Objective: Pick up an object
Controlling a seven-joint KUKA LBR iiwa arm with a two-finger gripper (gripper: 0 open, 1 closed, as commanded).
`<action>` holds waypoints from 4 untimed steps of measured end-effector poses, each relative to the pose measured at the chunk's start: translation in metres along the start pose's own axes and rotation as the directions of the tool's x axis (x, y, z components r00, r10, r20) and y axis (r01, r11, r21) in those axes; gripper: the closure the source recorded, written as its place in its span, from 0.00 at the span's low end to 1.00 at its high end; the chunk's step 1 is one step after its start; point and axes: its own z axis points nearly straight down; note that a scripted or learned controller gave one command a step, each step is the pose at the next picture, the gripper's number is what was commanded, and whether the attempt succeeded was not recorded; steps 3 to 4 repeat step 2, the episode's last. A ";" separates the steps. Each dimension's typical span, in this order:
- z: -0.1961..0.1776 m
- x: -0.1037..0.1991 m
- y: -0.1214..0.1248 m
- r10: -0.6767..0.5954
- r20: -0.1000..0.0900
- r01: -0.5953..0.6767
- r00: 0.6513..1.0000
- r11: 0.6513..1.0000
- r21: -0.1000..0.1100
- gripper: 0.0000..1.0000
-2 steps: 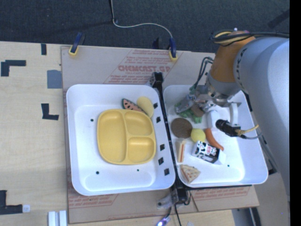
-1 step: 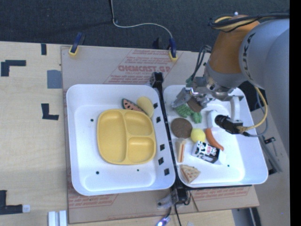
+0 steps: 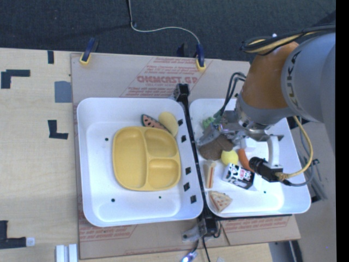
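Jaws (image 3: 228,137): low over the right bin (image 3: 292,201), under the grey arm (image 3: 305,75) with its orange band (image 3: 267,72); the wrist hides them, so I cannot tell how they stand or whether anything is in them.
Brown lump (image 3: 215,145): a dark brown, rough-edged thing just left of the jaws, partly under the wrist; touching or not, I cannot tell.
Yellow piece (image 3: 229,157): small, rounded, pale yellow, right below the jaws, against the brown lump.
Orange stick (image 3: 243,160): short, carrot-coloured, just right of the yellow piece.
Green bit (image 3: 209,122): leafy green, just above and left of the jaws.
Spotted box (image 3: 238,175): white with black spots and a dark edge, below the jaws, tilted.
Tan strip (image 3: 210,176): thin, upright in the view, below and left of the jaws.
Triangle slice (image 3: 220,201): beige wedge, well below the jaws near the bin's lower rim.
Left bin (image 3: 87,146): well left of the jaws, beyond the black divider (image 3: 188,146).
Yellow tray (image 3: 146,158): three compartments, flat in the left bin.
Watermelon slice (image 3: 151,121): red with dark rind, at the tray's top edge.
Lemon (image 3: 168,122): pale yellow, beside the slice.
Surface (image 3: 32,162): light wood with black tape marks, far left of the jaws; a printed cardboard sheet (image 3: 163,78) lies under both bins, held by clamps (image 3: 86,55).
Background: dark carpet (image 3: 65,10) above, crossed by a thin white cable (image 3: 163,29).
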 end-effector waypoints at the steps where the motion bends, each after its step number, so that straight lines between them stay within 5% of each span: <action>1: 0.017 0.025 -0.055 0.001 0.000 -0.001 1.000 1.000 0.001 1.00; 2: 0.017 0.089 -0.057 -0.007 -0.001 0.007 1.000 1.000 -0.002 1.00; 4: 0.017 0.089 -0.057 -0.007 -0.001 0.007 1.000 1.000 -0.002 1.00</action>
